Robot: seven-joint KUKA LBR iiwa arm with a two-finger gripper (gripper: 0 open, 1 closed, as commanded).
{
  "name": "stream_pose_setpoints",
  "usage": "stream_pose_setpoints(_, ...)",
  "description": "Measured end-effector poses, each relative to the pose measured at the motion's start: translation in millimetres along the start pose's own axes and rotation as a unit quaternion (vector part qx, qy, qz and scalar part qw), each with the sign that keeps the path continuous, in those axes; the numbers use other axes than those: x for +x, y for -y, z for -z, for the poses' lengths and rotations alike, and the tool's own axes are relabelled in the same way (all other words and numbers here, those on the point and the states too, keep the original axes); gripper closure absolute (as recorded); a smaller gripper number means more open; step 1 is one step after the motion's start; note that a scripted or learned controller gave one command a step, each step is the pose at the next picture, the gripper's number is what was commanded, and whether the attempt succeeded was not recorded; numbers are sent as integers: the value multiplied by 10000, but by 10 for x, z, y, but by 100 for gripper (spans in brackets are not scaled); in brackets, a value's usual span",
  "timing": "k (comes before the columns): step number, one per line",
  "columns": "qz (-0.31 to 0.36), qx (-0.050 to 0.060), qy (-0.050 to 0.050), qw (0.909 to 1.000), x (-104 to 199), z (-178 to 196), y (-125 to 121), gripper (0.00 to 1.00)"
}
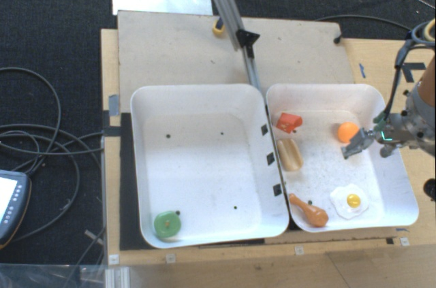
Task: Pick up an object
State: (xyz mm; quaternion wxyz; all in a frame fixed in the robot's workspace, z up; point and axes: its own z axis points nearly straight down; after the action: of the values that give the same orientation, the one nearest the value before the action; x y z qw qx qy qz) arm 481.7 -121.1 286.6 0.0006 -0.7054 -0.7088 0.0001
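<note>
Two white bins sit side by side on the bench. The right bin (392, 144) holds most of the stuff: a small red block (289, 121) near its top left, a hot dog bun (290, 154) just below that by the left wall, a carrot-ish orange piece (308, 210) near the front, a fried egg toy (350, 201) to the right of it, and an orange ball (348, 132) toward the back right.

The arm comes in from the right, w/ the gripper (357, 146) low over the right bin, just beside the orange ball on its lower right. Nothing is between the fingers as far as I can see, but I can't tell if they're spread or closed.

The left bin (146, 144) has a green round piece (167, 224) in its front left corner, well apart from everything else.
</note>
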Motion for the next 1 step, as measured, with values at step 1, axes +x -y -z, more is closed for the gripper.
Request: stream_pose_setpoints(1,-11,-21,4,10000,-1,18,-5,0)
